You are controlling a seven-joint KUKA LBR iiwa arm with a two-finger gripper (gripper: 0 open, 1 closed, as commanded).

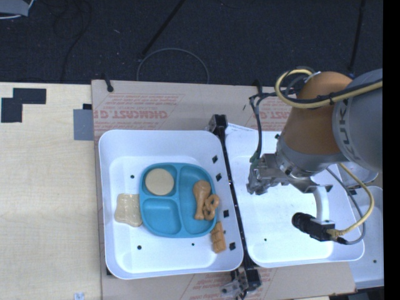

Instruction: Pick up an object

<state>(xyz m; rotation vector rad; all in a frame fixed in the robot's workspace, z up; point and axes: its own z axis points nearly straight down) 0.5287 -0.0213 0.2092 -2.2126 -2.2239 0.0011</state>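
We're parked over the right bin [350, 255], gripper [259, 183] state unclear, so next we swing to the blue tray [164, 220].

The arm [325, 127] runs off the right edge and covers much of the right bin's [281, 242] far side.
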